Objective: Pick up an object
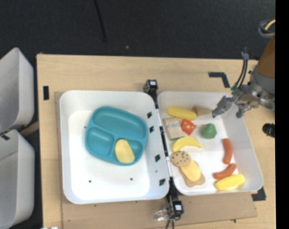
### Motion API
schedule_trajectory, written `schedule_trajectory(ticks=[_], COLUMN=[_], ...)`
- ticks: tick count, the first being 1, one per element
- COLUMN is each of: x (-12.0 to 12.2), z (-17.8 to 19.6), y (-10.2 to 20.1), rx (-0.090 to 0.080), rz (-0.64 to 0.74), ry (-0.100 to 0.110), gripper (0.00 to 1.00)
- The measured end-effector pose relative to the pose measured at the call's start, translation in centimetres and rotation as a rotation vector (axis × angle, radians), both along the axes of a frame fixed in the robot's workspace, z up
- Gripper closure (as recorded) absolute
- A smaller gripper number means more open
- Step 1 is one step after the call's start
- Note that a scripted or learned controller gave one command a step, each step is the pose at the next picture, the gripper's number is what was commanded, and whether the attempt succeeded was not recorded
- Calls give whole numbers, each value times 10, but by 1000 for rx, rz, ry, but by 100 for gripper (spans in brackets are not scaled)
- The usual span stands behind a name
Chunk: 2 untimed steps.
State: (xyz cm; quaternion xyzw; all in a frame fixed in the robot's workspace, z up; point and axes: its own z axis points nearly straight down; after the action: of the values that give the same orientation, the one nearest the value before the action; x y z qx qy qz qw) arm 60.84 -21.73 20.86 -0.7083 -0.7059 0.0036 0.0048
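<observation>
Gripper [229,107] hovers over the right bin [247,142], fingers spread (nothing between them), near a banana [181,112].

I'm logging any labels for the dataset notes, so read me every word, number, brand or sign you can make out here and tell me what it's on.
No readable text anywhere.
The patterned cracker tile in the right bin bears a speckled print, too blurred to tell if any of it is lettering.
The teal plate, the left bin and the toy foods carry no visible markings.
</observation>
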Motion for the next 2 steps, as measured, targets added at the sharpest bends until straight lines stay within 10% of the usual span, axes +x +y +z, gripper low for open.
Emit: schedule_trajectory(ticks=[2], x=[-4], z=[-38], y=[-6], rx=[-3], rz=[3], ry=[-10], gripper=[0])
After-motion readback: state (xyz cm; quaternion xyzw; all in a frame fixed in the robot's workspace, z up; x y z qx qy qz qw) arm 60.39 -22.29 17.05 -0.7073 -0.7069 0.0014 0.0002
